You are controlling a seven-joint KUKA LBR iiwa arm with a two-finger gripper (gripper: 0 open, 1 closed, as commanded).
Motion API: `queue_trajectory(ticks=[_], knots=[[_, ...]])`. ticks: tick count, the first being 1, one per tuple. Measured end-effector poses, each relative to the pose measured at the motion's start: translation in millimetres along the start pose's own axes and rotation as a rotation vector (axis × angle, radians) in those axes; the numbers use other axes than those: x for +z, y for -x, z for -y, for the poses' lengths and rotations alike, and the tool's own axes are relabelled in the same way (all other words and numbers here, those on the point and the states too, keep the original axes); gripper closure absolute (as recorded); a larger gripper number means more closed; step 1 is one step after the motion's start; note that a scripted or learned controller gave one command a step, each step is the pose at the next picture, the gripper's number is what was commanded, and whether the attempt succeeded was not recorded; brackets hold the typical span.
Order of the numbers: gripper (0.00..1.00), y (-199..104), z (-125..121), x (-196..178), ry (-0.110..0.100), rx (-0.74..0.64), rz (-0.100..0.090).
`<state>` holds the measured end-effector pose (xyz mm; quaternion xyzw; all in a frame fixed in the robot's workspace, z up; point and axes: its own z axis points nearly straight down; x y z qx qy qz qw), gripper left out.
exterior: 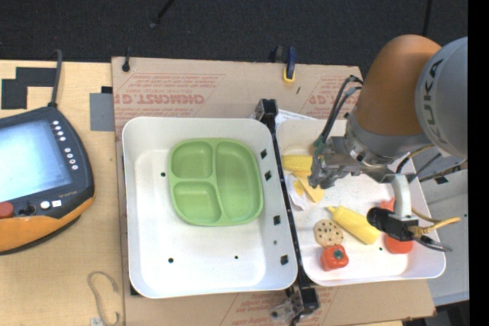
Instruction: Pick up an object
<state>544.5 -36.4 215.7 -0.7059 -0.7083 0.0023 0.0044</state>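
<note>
We saw the gripper (pixel 321 173) low at right-centre frame over the corn (pixel 297 163), jaw state unreadable.

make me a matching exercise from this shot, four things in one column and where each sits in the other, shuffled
Things:
1. green tray
2. cookie
3. pincer
4. yellow clamp

Places:
A. on the cardboard's far edge
B. in the left bin
C. in the right bin, just above the red tomato
D. over the right bin, by the corn

Pairs: 1-B, 2-C, 3-D, 4-A
</note>
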Motion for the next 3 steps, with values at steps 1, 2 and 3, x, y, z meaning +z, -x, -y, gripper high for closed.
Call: queue_trajectory(ticks=[1, 2, 3], knots=[[1.00, -45.9, 17.2, 7.9, -0.001, 0.001, 0.001], [1.00, -86.1, 35.9, -5.6, 0.001, 0.000, 0.001], [1.00, -112.4, 37.1, -17.0, 0.003, 0.001, 0.003]])
